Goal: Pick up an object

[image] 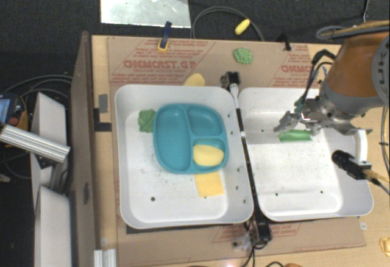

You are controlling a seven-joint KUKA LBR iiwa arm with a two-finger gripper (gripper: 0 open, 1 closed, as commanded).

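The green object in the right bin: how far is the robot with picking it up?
Done: the arm has reached into the right bin, and the gripper is just above the green object. In hand: closing in on it; a grasp cannot be confirmed. Left: lifting, since the object lies on the bin floor. The blue tray and yellow pieces in the left bin sit untouched.

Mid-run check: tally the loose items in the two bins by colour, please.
Yellow: 2, a rounded piece on the blue tray, a flat square beside it.
Green: 2, a leafy piece in the left bin, a long piece in the right bin under the gripper.
Blue: 1, the divided tray.
Total: 5.
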